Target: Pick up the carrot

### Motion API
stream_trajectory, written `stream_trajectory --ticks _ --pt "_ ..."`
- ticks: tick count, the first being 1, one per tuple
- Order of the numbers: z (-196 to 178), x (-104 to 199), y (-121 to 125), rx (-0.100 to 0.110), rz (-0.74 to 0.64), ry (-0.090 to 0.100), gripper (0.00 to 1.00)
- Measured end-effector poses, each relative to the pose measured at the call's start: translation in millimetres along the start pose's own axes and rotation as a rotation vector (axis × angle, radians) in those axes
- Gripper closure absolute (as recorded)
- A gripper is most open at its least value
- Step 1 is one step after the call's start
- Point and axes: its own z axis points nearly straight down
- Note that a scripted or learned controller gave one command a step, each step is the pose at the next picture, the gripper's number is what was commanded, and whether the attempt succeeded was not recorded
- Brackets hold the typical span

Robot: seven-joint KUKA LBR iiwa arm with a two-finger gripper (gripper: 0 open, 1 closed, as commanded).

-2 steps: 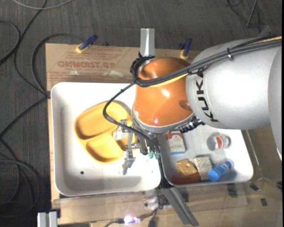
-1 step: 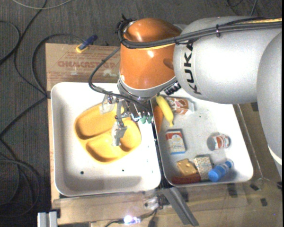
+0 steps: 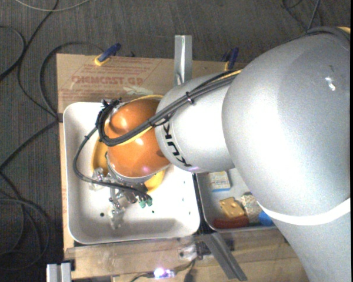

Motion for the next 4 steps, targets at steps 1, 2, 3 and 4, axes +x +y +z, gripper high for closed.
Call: stream_trajectory --ticks 1,2,3,4 --pt "-7.1 -0.6 0.1 -0.003 0.001 0.001 1.0" --pt "-87.5 -21.3 6.2 0.01 0.374 0.016 1.0" --pt "-92.6 -21.8 6.4 0.011 0.372 0.019 1.0" --pt "-99.1 14.7 6.5 0.012 0.365 0.016 1.0"
